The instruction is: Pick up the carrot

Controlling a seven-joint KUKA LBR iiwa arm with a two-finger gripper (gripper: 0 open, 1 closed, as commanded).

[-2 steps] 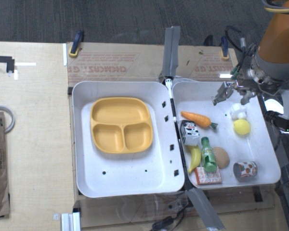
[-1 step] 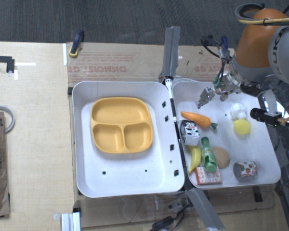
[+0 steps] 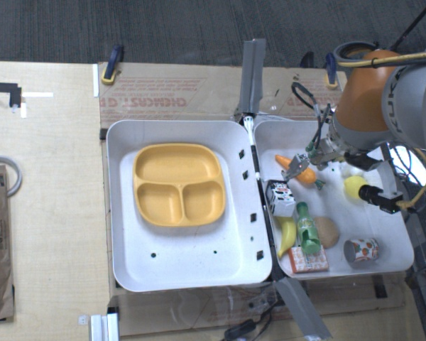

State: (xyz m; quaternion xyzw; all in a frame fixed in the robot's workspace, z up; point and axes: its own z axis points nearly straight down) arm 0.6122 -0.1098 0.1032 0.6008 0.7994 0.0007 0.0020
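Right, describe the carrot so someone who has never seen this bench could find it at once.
Take the right-hand white bin, the one crowded with small items. Look at its upper part, just under the arm's pincer: the carrot lies there at a slant. It is the one orange, tapered piece; the banana and green bottle sit lower down.

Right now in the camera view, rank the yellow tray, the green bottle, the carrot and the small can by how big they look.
1. yellow tray, by far the largest
2. green bottle
3. carrot and small can: look about alike, so left unranked
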